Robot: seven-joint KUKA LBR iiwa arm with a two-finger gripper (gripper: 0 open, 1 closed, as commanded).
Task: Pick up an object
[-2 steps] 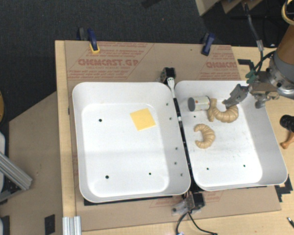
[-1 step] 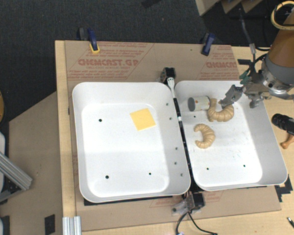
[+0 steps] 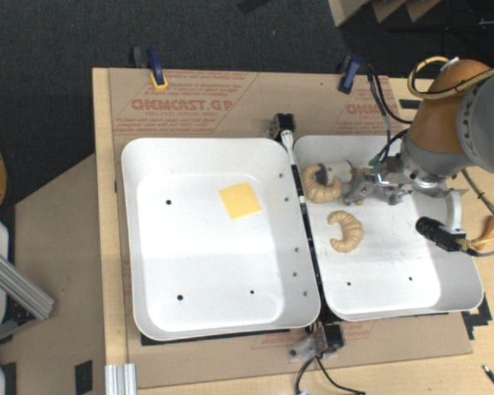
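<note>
A grey robot arm [image 3: 469,130] with an orange band above its wrist reaches in from the right over a bench [image 3: 230,97] carrying two shallow white bins side by side. Its gripper [image 3: 364,184] hangs low over the far part of the right bin [image 3: 395,295], just beside a tan croissant-shaped pastry [image 3: 321,183] that lies close to the bin's left wall; whether the metal tips touch the pastry cannot be made out, and nothing can be seen held between them. Whether the gripper is apart or together cannot be told from this angle. A second croissant-shaped pastry [image 3: 347,230] rests nearer the middle of the same bin, apart from the first. In the left bin [image 3: 189,303], a flat yellow square [image 3: 240,200] lies on its own, tilted slightly, toward the far right part of the floor.
</note>
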